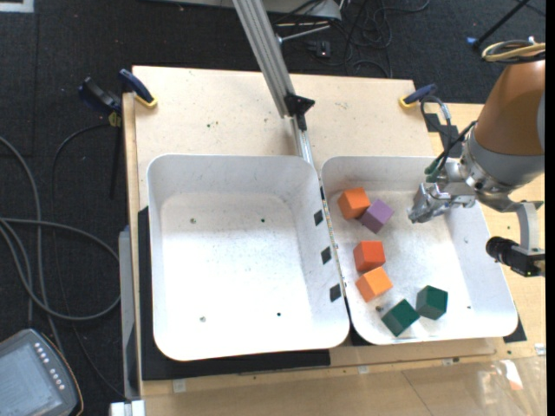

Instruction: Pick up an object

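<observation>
Blocks lie loose in the right bin (486, 232), a purple block (377, 217) touching an orange block (352, 203). At frame right the gripper (425, 206) hangs just beside them, carrying nothing, likely lining up a grab; its opening I cannot tell.

Six small blocks lie in the right bin (486, 258): an orange block (352, 203) touching a purple block (377, 216) toward the bench's far edge, a red-orange block (369, 255) above a lighter orange block (375, 282), and two dark green blocks (400, 316) (432, 302) near its front edge.
</observation>
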Motion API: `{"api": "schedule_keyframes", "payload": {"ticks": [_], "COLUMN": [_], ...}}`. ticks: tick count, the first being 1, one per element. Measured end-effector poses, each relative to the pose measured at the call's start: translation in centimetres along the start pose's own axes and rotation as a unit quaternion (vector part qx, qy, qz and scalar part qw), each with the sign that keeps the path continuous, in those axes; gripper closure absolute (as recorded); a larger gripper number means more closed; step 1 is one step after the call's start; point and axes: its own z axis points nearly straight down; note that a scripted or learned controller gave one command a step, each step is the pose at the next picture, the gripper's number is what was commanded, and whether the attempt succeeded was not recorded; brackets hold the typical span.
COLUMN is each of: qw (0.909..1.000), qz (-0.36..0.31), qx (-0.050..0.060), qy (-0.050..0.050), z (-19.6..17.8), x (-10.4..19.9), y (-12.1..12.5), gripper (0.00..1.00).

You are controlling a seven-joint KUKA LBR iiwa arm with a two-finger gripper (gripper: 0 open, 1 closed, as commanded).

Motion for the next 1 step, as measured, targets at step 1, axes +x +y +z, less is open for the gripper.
{"api": "schedule_keyframes", "payload": {"ticks": [1], "qw": [1.0000], "qz": [-0.002], "qx": [0.001], "qy": [0.001], "z": [-0.15], "x": [4.64], "y": [-2.03], "gripper": [1.00]}}
